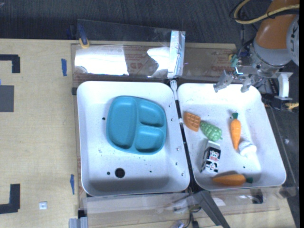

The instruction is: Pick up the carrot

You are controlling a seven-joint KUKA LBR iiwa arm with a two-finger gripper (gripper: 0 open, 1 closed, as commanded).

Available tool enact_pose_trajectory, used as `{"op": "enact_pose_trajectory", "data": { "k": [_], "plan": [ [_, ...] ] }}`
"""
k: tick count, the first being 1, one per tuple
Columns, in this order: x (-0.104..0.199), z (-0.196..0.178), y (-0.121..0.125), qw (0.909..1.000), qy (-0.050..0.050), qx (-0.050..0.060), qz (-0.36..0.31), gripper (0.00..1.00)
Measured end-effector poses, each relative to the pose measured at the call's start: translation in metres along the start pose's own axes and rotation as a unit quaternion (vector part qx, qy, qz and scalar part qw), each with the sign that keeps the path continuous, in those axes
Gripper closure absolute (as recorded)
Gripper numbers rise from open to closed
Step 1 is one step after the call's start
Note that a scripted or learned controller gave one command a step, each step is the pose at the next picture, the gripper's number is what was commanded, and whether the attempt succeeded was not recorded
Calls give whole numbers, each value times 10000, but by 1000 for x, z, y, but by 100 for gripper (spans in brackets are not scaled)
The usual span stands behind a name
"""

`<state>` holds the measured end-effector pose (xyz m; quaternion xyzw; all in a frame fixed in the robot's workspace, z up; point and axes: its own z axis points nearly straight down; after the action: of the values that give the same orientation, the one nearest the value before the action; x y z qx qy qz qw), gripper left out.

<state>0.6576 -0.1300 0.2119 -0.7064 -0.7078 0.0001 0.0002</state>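
The gripper [233, 85] hangs at the upper right, over the right bin's [271, 127] top edge, fingers open and holding nothing. The carrot [235, 131] lies below it, near the bin's right side, ready to grab.

Orange carrot [235, 132] in right bin [271, 127]

one fixed camera sits high over the bench [38, 127], looking down at a slant and taking in both white bins whole. the gripper [234, 83] hangs at the upper right of the frame, over the far rim of the right bin [273, 170]; the left bin [90, 175] lies well off to its left. it's a middling distance, near enough to make out small items below the gripper.
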Motion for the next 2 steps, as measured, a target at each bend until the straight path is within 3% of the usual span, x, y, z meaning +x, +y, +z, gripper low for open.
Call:
{"op": "enact_pose_trajectory", "data": {
  "k": [1, 2],
  "plan": [
    [-21, 90, -46, 9996, 0, 25, 276, 0],
    [-37, 126, -75, 9934, 7, -12, 1146, 0]
  ]
}}
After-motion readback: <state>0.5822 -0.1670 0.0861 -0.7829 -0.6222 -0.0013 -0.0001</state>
